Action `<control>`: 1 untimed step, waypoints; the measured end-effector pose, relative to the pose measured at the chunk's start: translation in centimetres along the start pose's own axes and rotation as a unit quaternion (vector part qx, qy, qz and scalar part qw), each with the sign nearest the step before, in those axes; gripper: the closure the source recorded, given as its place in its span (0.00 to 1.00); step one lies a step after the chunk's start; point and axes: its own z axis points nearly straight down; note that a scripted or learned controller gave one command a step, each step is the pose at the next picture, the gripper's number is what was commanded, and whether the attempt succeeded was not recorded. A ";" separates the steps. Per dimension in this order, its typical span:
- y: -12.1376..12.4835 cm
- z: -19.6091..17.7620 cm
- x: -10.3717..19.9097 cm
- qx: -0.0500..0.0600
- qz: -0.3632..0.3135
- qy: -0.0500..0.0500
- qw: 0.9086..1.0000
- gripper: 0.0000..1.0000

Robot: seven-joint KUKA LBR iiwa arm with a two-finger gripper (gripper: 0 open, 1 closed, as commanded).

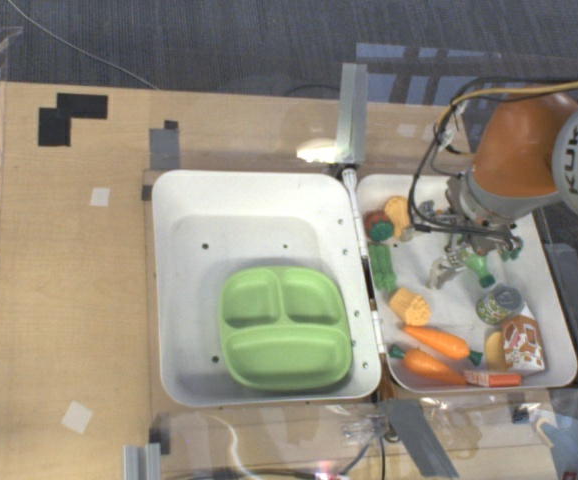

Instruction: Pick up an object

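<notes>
The green bottle (477,264) lies in the right bin (559,363), near its upper middle, and the jaws (452,265) sit just left of it, close to touching; most of the bottle is hidden under the wrist, so only a green stub with a darker end shows. Whether anything sits between the jaws is hard to make out: a pale metal finger angles down-left onto the bin floor, and the rest of the jaws blurs into cables and brackets, so I cannot tell if they are open or closed.

The arm (529,148) comes in from the right, its orange band above the wrist over the bin's upper right corner, and its far part is cut off by the frame edge. Black cables loop from the wrist up and left.

Around the jaws lie a green pickle (381,265) along the bin's left wall, a red and green piece (380,230) and a yellow piece (399,211) above it, a cheese wedge (410,306), two carrots (436,353), a tin (499,304) and a small carton (521,345).

The left bin (169,268) holds a green divided plate (285,328), well apart from the jaws. Both bins rest on the wooden counter (59,298)
</notes>
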 end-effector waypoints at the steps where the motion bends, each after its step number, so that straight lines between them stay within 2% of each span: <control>1: 5.8 -0.3 4.6 0.001 0.053 0.000 0.999 0.00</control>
